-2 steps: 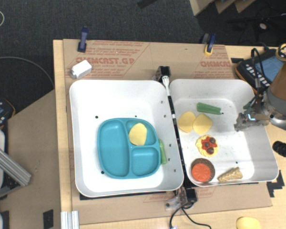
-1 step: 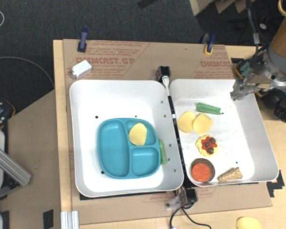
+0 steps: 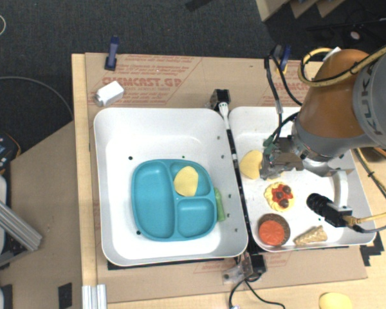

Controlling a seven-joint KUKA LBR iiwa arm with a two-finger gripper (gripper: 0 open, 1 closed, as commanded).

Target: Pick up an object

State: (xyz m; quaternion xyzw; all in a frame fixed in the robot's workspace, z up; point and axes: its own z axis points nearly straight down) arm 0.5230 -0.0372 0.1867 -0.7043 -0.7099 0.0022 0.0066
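Pizza toy (image 3: 280, 196) lies beside red bowl (image 3: 273, 230); gripper (image 3: 269, 167) above, jaw state unclear.

Bright, even overhead light; sharp.

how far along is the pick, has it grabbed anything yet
Done: the arm has reached into the right bin, with the gripper low beside the pale yellow round piece. In hand: nothing visibly held. Left: grasp and lift; the small pizza, red bowl and wedge lie untouched.

The claw (image 3: 268, 166) hangs in the right bin (image 3: 257, 118), just beside a pale yellow round (image 3: 249, 164).
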